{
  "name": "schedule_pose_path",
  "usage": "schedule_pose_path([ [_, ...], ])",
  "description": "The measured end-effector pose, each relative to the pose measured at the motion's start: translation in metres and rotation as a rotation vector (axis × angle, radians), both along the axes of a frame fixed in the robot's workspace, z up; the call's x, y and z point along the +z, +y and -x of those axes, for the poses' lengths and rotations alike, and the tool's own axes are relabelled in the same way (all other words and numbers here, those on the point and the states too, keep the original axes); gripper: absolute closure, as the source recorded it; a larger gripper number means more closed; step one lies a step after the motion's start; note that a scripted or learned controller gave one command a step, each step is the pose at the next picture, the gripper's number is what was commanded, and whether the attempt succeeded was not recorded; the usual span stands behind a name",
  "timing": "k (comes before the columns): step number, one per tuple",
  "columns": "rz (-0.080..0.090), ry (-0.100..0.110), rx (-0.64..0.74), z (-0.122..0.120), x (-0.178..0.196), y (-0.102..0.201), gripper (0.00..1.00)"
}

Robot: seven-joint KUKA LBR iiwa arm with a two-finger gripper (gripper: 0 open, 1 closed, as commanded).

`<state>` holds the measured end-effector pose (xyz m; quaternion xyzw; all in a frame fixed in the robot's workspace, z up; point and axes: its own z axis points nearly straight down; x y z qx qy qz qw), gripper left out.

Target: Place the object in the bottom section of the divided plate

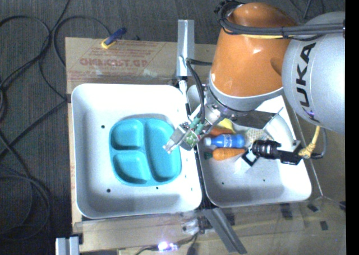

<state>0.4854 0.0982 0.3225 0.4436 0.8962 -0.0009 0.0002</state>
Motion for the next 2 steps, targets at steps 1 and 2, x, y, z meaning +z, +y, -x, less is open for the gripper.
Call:
schedule_pose_path([
  [1,0.001,0.0,-0.002,0.0,0.0,-0.001,0.0],
  [2,0.003,0.0,0.017,-0.068,0.007,-0.018,0.0],
])
